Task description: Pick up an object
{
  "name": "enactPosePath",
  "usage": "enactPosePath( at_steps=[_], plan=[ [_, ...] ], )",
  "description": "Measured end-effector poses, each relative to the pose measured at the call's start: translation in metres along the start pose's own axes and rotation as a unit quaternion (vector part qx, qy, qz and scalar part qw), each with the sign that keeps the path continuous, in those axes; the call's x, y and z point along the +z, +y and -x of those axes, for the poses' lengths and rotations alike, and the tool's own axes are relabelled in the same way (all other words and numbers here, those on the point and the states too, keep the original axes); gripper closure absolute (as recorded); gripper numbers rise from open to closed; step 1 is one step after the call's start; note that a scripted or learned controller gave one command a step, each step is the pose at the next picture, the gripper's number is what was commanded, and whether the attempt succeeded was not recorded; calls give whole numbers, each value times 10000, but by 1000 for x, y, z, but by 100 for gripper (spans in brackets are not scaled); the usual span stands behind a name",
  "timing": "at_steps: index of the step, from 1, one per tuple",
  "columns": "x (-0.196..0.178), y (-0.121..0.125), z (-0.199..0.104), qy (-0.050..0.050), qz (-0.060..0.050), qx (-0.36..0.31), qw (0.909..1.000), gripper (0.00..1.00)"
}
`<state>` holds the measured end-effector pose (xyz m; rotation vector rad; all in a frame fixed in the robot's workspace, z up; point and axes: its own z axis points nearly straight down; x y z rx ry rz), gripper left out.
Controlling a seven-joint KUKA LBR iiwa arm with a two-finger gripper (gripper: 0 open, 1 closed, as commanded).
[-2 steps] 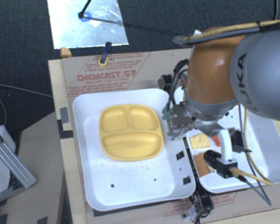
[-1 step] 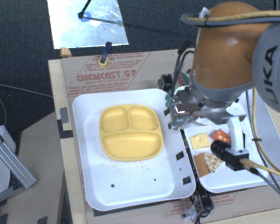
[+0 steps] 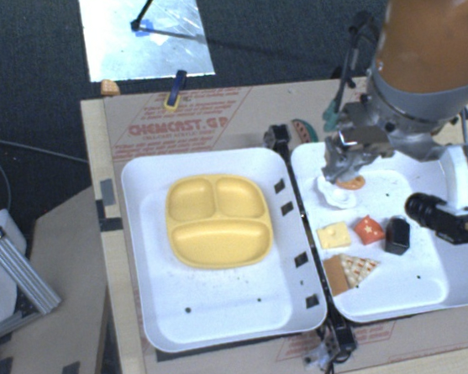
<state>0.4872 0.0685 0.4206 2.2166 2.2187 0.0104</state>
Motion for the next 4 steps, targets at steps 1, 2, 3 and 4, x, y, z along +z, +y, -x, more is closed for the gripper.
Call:
enactPosePath(
  at_steps=[1, 2, 3, 4],
  plan=[
    [-56, 0, -31, 9, 1, -30, 10000, 100],
    [46, 86, -30, -6, -25, 3, 10000, 100],
    [67, 70, -71, 2, -41, -28, 10000, 100],
    [117, -3, -2, -11, -77, 31, 10000, 100]
  ],
)
